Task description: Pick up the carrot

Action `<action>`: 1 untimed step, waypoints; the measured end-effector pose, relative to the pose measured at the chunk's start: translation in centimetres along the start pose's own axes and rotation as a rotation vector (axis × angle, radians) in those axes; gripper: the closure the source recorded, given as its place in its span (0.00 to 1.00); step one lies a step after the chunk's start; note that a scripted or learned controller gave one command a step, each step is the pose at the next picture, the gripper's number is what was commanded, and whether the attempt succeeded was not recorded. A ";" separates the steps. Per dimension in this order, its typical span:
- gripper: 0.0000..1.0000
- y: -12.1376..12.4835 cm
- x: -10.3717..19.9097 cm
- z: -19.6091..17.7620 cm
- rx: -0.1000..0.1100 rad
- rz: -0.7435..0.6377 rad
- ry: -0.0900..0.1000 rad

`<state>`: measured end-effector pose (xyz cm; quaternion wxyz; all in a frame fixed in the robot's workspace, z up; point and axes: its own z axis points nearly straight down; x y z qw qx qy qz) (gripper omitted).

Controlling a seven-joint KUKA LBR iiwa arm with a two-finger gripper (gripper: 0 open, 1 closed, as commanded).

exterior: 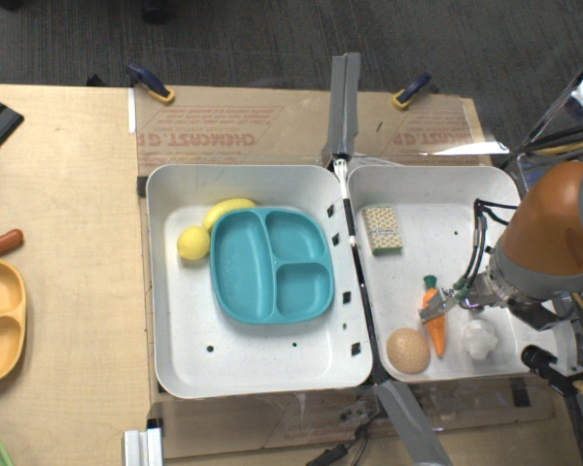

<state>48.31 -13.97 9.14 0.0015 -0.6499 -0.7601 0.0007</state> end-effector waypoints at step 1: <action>1.00 0.0 -0.1 -0.9 0.000 0.003 0.000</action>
